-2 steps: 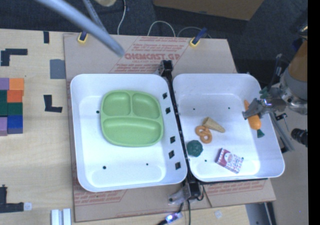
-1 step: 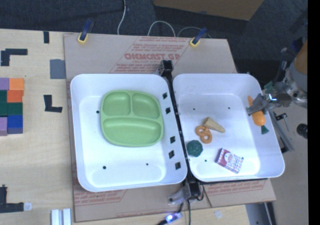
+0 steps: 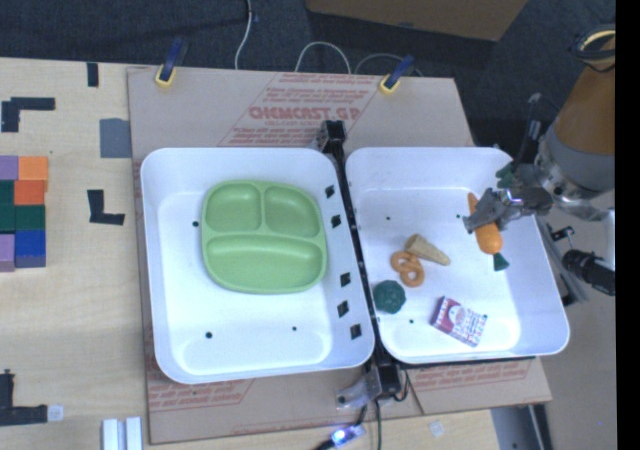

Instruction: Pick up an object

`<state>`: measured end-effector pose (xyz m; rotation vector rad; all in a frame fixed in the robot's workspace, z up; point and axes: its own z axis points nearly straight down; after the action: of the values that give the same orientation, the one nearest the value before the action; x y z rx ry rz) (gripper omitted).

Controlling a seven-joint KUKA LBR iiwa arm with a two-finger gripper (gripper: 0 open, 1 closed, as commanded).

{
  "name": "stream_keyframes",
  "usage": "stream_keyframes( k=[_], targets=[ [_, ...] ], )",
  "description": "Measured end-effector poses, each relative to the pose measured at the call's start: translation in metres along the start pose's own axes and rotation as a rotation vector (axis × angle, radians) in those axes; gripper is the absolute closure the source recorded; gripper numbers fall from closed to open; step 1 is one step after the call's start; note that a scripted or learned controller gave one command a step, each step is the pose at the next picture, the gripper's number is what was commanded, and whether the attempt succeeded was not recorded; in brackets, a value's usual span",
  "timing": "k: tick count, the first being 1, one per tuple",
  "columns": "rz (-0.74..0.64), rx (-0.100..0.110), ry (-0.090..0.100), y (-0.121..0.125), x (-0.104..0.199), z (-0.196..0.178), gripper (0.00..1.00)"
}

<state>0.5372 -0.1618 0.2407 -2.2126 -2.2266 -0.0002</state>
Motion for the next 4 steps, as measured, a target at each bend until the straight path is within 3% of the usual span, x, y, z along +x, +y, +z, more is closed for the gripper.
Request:
stream_keyframes(
  k=[4],
  targets=[
    [0.000, 0.004, -0.001, -0.035, 0.199, 0.026, 1.00]
  ],
)
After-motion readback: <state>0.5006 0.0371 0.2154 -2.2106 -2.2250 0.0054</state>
